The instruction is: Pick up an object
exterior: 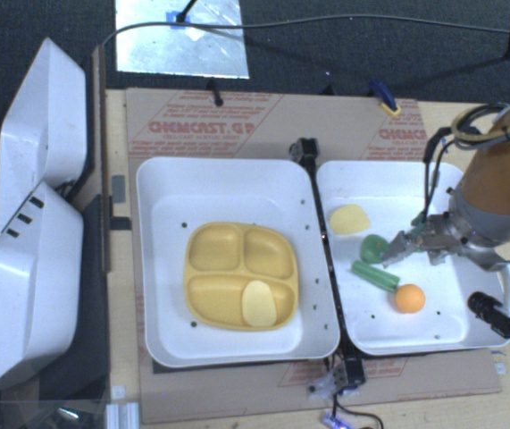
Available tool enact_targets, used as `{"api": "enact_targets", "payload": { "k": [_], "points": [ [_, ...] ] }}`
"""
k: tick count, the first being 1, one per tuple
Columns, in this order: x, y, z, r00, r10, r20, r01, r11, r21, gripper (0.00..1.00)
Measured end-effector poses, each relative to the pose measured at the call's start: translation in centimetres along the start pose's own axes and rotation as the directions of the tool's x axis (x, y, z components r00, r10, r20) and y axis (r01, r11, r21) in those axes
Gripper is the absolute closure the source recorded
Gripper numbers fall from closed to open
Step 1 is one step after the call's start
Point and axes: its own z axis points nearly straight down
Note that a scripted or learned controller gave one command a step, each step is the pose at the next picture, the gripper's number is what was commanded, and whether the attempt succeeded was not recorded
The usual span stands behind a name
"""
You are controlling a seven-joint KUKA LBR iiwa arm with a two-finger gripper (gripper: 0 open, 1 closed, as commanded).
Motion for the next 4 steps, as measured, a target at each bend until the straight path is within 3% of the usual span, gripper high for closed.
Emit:
{"api": "enact_targets", "payload": {
  "k": [1, 3, 4],
  "points": [
    [0.0, 0.1, -0.2, 1.0, -0.001, 0.001, 0.001, 1.0, -0.005, 0.0],
    [-0.3, -0.3, 9.9, 1.0, 0.0, 0.0, 0.0, 1.0, -0.004, 0.0],
    [-0.3, -0.2, 8.7, 1.0, 0.0, 0.001, 0.0, 1.0, -0.007, 1.0]
  ]
}}
